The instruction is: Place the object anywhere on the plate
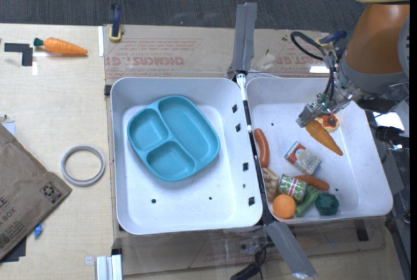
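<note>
The plate (172,137) lies in the left bin (124,161), right bin (371,200) beside.

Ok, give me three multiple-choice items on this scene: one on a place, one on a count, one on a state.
1. Where is the blue plate?
A. In the left bin
B. In the right bin
C. On the bench outside the bins

2. How many compartments does the plate have?
A. Two
B. Three
C. Five

3. What is the state of the plate?
A. Holds a carrot
B. Flipped upside down
C. Upright with nothing on it

Key: 1 A, it lies in the left bin. 2 B, ridges split it into three wells. 3 C, its wells face up and show only blue, while the gripper is over the carrot in the right bin.
</note>
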Controlling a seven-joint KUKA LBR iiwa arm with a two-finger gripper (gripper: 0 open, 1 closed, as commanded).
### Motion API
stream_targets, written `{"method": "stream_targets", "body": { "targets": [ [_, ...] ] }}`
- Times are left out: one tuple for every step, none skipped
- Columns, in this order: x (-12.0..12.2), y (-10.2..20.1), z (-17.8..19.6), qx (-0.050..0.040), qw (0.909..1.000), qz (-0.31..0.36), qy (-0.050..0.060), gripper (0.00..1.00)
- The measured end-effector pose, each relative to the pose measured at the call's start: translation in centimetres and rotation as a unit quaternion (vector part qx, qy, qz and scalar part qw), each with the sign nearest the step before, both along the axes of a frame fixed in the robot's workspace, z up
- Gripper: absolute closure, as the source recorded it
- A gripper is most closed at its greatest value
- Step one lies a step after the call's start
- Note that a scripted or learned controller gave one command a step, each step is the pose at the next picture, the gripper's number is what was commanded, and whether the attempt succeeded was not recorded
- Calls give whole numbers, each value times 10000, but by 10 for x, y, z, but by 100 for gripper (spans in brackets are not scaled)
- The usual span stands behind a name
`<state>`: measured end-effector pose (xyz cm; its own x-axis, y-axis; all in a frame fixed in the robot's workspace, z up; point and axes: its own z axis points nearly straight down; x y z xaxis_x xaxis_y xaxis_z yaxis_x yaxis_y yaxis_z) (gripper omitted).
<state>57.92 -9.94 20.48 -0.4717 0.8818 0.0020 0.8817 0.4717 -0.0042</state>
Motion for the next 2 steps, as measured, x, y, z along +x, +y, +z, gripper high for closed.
{"method": "stream_targets", "body": {
  "targets": [
    [35, 72, 43, -13, 9982, -597, -4, 100],
    [23, 132, -14, -9, 10000, -96, 7, 100]
  ]
}}
